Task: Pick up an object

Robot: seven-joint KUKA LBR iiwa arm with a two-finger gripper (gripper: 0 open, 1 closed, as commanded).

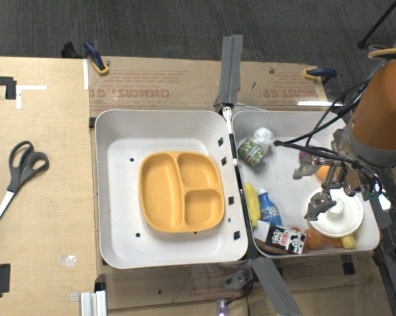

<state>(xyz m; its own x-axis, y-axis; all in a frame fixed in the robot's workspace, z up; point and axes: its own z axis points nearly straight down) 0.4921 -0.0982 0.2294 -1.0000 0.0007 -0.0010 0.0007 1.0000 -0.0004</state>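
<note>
We see an orange divided plate (182,191) in the left bin (112,196); the right bin (286,127) holds clutter (a blue bottle (268,207) included), jaws (316,189) seemingly spread and empty above it

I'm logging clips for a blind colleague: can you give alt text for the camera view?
The gripper hangs over the right bin, above a white round object among small items including a green-labelled can and a blue bottle. The left bin holds an orange divided plate. Scissors lie on the bench.
</note>
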